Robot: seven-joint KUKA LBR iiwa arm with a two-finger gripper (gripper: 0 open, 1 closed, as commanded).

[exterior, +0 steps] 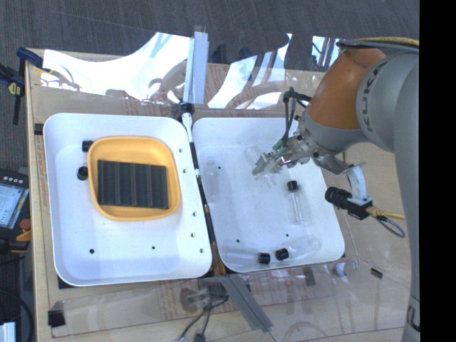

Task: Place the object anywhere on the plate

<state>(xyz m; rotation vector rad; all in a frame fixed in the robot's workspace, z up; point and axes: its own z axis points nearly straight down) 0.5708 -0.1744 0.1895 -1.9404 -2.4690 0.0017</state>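
1. The grey arm (385, 84) with its orange band comes in from 3 o'clock and bends down over the right bin (235, 241).
2. The tool (267, 164) sits low over the upper middle of that bin; it is small and partly see-through against the white floor, so how far apart its fingers stand cannot be told, nor whether anything is between them.
3. A clear tube with a black cap (295, 201) lies flat on the right bin's floor, just toward 5 o'clock of the tool and apart from it.
4. Two small black pieces (273, 256) rest near the bin's wall at 6 o'clock.
5. The left bin (64, 255) holds the yellow plate (107, 152), which carries a dark ribbed insert (133, 184) in its middle.
6. The plate lies well apart from the tube, toward 9 o'clock, across the two bins' shared edge.
7. Both bins rest side by side on the tabletop (370, 291).
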